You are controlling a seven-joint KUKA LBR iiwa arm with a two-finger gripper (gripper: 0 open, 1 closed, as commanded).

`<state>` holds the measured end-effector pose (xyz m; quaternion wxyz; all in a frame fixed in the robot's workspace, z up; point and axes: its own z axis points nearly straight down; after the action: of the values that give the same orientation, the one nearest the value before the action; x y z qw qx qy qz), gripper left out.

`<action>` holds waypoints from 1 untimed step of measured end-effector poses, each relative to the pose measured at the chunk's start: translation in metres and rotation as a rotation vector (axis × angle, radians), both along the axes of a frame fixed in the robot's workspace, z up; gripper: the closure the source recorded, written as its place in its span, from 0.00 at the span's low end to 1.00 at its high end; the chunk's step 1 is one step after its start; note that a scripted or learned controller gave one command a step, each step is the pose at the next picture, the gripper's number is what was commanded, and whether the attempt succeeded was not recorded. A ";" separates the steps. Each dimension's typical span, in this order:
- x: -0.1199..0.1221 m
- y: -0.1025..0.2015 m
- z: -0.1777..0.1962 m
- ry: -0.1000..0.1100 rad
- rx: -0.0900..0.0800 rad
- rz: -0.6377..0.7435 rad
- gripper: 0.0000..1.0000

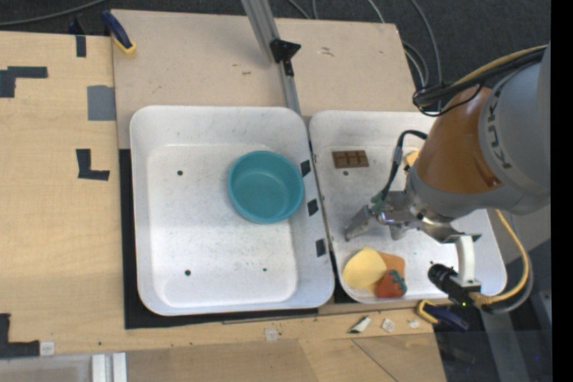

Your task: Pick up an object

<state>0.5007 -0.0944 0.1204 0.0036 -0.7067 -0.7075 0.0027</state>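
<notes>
My gripper (374,231) hangs low over the middle of the right bin (333,131), its two grey fingers spread apart and open, with only bare bin floor between them. Just below it, in the bin's front corner, lie a pale yellow fruit (362,268), an orange piece (393,263) and a red strawberry-like item (389,285), huddled together. A brown chocolate bar (350,159) lies flat near the bin's back left. A teal bowl (265,185) stands upright in the left bin (157,192), toward its right side.
A metal pole (260,4) slants down to the divider between the bins. Cables run across the dark floor at the back. The arm's orange wrist and grey body (466,157) cover the right bin's right half. A blue-yellow clamp (119,32) sits at the board's back left.
</notes>
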 end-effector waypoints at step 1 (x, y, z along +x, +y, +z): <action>0.000 0.000 -0.032 -0.008 -0.002 0.000 0.00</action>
<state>0.5007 -0.0944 0.0887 -0.0002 -0.7069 -0.7073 0.0007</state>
